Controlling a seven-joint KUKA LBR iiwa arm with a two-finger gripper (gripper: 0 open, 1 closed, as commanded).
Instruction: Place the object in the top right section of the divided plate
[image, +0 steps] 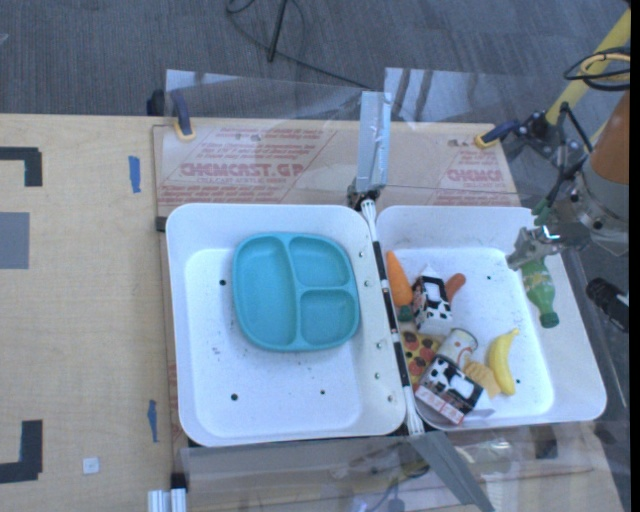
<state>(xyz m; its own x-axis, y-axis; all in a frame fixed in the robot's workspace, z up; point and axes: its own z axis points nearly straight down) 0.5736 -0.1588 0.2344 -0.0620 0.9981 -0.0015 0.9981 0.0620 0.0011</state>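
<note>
A green plastic toy bottle (541, 291) is seen in the right white bin (580, 390), close to that bin's right wall and toward its far side. It is lying tilted, with its small cap end pointing nearer and its top end under the metal gripper (531, 247). The gripper is seen at the bottle's far end, touching or just above it, but whether its two tips are apart or together cannot be told, and a hold on the bottle cannot be made out. The teal divided plastic plate (296, 291) is set in the left white bin (200, 400), toward the far side of that bin, with one big section on its left and two smaller sections on its right. More toys are piled in the left part of the right bin: an orange toy carrot (399, 278), a black and white toy cow (433, 300), a yellow toy banana (502, 361), a slice of toy pizza (419, 351) and a black and white box (449, 387). The bottle is well apart from the plate.
</note>
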